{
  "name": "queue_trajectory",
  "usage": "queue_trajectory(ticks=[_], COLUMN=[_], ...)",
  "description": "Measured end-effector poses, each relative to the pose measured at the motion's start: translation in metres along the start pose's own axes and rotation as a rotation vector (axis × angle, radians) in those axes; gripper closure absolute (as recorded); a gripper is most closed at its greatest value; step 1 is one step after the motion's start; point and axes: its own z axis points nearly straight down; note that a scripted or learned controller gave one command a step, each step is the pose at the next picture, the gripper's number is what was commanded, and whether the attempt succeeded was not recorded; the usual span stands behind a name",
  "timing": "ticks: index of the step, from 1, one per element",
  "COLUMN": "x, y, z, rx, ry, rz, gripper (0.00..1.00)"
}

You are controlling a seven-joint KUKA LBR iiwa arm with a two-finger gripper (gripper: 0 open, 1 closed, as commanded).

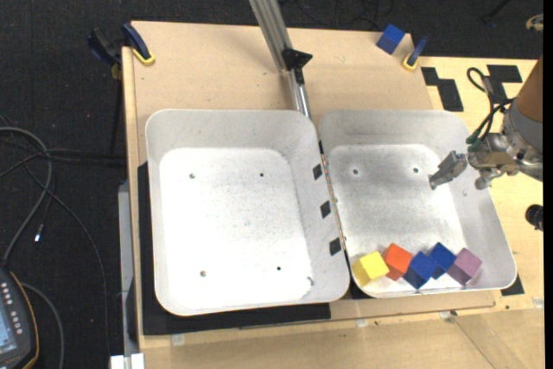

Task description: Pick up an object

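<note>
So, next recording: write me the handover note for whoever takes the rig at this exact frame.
Gripper: above the right bin, near its right wall, with nothing visible between its fingers; whether it is open or shut is unclear.
Blocks: yellow, orange, two blue and purple sit clustered along the right bin's near edge. Another blue block lies on the bench by the far clamp.
Done: nothing picked up.
Left: descend on one block, grasp, lift.

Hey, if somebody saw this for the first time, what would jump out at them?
Likely the cluster of coloured blocks along the near edge of the right bin: yellow block, orange block, two blue blocks and a purple block. Next, the gripper over that bin's right side, and a stray blue block on the bench's far edge.
</note>
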Motion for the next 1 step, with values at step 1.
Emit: queue_trajectory(ticks=[1], x=[0.0776], y=[-0.0214], z=[0.0811], rx=[0.008], ry=[0.005], rz=[-0.007], gripper=[0.0])
